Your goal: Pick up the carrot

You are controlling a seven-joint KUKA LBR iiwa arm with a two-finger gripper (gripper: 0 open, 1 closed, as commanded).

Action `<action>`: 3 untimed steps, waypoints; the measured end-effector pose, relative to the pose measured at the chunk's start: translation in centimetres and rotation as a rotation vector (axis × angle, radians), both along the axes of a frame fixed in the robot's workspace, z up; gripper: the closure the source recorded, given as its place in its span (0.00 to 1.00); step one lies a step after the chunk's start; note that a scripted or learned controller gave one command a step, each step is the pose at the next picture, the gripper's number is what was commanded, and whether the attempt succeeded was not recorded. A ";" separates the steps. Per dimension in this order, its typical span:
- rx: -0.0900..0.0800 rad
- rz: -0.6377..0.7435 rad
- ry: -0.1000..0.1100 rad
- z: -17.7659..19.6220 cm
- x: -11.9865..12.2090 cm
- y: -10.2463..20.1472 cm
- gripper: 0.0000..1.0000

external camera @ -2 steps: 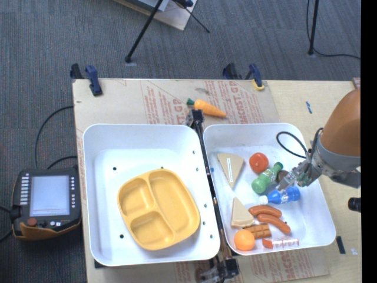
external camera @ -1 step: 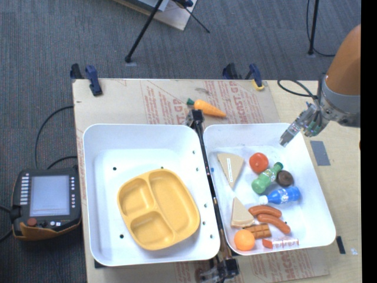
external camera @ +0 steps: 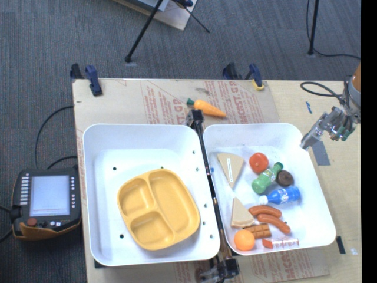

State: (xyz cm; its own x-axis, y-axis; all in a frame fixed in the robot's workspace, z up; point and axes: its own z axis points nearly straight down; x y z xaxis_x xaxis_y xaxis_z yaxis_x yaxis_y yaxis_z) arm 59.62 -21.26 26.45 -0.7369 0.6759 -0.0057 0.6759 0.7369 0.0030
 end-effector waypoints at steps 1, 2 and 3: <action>0.005 -0.183 0.010 -3.6 -6.9 6.3 1.00; 0.001 -0.053 0.004 -2.9 -3.3 0.0 1.00; 0.005 -0.119 0.005 -2.1 -2.4 6.4 1.00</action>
